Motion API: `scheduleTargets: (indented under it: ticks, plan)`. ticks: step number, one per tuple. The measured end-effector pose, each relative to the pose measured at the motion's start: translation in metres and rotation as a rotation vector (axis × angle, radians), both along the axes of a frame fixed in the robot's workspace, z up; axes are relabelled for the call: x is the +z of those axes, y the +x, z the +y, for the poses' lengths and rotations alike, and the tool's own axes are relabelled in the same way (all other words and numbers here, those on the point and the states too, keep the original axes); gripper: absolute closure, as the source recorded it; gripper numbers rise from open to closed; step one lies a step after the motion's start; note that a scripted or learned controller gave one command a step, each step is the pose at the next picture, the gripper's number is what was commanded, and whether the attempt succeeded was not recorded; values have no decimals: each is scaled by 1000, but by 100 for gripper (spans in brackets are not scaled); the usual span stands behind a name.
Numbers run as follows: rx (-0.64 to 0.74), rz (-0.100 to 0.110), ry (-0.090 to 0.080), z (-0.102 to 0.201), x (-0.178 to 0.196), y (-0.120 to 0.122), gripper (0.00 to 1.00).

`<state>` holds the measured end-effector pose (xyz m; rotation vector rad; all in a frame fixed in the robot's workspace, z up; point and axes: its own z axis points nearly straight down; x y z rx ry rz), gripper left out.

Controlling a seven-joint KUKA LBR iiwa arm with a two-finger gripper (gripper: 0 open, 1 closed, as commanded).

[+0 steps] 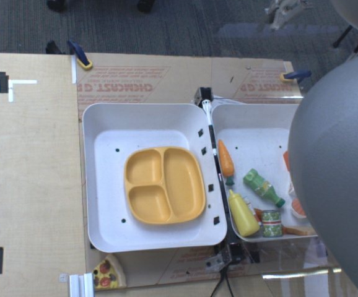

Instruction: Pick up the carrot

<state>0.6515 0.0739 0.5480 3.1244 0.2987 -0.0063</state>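
A small orange carrot (226, 158) with a green stub at its lower end lies untouched in the right-hand bin (253, 124), tucked against that bin's left wall, just beside the divide between the two bins, its pointed tip toward the far side. Just below it rests a yellow squeeze bottle (242, 213), with a green bottle (262, 187) to the carrot's right and a small labelled can (270, 223) near the bin's front edge. In the left bin (98, 166) sits a yellow divided plate (165, 185), well apart from the carrot. The grey arm (337, 172) looms over the right side of the scene as a large out-of-focus mass, hiding part of the right bin; whether its gripping end is spread or pressed together cannot be told here. The pick appears to be at its opening stage, the approach not yet made. The next move would likely call for a descent close to the bin wall, leaving little room on that side.
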Motion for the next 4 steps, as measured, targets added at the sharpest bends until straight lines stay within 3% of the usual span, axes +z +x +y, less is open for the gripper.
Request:
scheduleTargets:
  ticks: [1,2,3,4]
  plan:
    - [39,2,1,26,-303,-80,100]
    - [390,0,1,33,-225,-85,100]
    - [390,0,1,32,-225,-85,0]
    - [376,2,1,-14,-268,-78,0]
